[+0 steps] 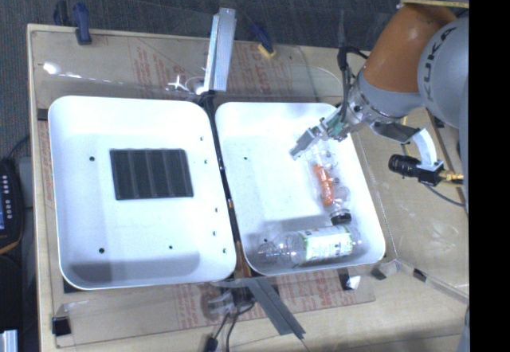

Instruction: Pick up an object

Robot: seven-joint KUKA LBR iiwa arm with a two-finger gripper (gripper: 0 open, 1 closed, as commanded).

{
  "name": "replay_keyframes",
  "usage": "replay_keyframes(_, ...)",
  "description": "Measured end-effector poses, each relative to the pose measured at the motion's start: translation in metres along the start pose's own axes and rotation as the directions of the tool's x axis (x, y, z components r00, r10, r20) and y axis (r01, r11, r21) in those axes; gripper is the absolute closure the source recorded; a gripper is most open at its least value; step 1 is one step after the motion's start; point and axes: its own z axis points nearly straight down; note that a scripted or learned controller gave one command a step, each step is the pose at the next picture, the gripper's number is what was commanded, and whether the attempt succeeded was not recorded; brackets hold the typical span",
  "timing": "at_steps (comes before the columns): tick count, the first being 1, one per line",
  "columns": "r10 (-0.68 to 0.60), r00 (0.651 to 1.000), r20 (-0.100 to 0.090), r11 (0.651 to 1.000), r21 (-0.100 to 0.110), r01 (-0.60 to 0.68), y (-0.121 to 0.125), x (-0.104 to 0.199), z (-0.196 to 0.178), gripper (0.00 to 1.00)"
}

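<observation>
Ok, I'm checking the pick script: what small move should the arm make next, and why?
Probably lower the gripper a little toward the small clear bottle with orange contents. It sits in the right bin just past the gripper, while the larger labelled bottle lies farther off against the near wall.

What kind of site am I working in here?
Likely a lab grasping rig: two white bins on a clamped bench, a grey-and-orange arm reaching in, and a bottle as a test object.
</observation>
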Motion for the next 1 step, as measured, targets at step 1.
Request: replay_keyframes(1, 0.140, 0.990, -0.001, 0.990, 0.001, -0.140, 0.0126, 0.0231, 0.0535, 0.00)
